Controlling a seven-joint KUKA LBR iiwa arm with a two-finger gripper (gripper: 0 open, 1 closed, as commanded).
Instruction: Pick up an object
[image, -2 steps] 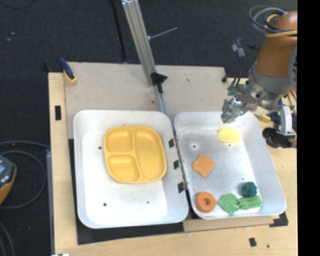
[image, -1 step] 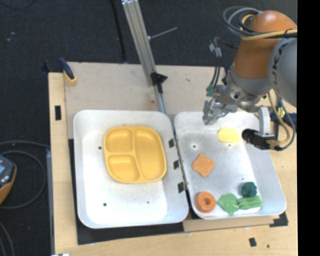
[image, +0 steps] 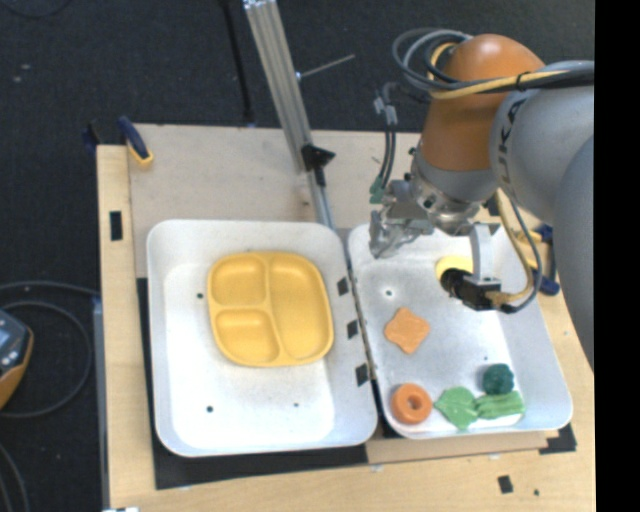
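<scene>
My gripper (image: 385, 240) hangs over the far left corner of the right bin (image: 535, 330), under the orange wrist band. Nothing shows between its fingers. In that bin lie an orange flat piece (image: 407, 330) near the middle, an orange ring (image: 411, 402) at the near left, a light green lumpy object (image: 478, 406) along the near edge, a dark green ball (image: 497, 378) beside it, and a yellow object (image: 452, 267) partly hidden behind a black cable part at the far right. The orange flat piece sits well below the gripper in the view.
The left bin (image: 180, 400) holds a yellow divided plate (image: 270, 307). A slanted metal pole (image: 290, 110) rises behind the bins, ending near the gap between them. The grey arm covers the upper right. A blue clamp (image: 136, 140) sits at the bench's far left corner.
</scene>
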